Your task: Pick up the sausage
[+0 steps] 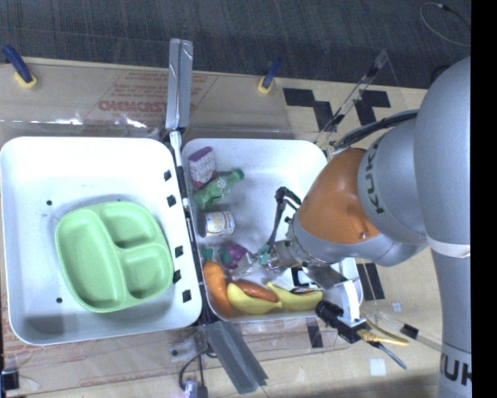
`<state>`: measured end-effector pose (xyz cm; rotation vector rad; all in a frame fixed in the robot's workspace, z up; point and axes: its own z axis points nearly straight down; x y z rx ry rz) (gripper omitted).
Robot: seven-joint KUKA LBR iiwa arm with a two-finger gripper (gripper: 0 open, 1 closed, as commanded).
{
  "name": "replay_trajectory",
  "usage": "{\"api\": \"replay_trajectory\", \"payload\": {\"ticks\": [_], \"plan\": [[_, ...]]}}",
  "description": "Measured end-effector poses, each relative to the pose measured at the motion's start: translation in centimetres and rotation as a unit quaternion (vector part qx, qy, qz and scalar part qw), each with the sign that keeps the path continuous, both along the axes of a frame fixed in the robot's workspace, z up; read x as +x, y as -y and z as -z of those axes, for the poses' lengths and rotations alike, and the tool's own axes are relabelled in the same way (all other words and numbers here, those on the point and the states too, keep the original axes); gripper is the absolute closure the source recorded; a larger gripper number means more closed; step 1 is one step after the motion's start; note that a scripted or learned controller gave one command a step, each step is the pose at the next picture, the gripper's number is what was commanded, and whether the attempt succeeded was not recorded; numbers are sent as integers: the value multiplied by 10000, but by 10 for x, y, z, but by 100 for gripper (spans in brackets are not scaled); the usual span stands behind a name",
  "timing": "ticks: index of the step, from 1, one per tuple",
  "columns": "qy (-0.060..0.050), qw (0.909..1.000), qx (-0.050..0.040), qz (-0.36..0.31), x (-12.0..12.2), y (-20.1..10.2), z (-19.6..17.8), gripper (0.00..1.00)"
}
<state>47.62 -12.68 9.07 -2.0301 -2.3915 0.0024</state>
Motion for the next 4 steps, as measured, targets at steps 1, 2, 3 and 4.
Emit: {"api": "replay_trajectory", "payload": {"ticks": [1, 2, 3, 4], "plan": [[14, 9998, -5, -215, 0, 10, 0, 0], [22, 9999, -9, -126, 0, 11, -16, 0], [0, 9950, -1, 998, 0, -14, 0, 0], [12, 10000, -3, 83, 81, -2, -33, 0]]}}
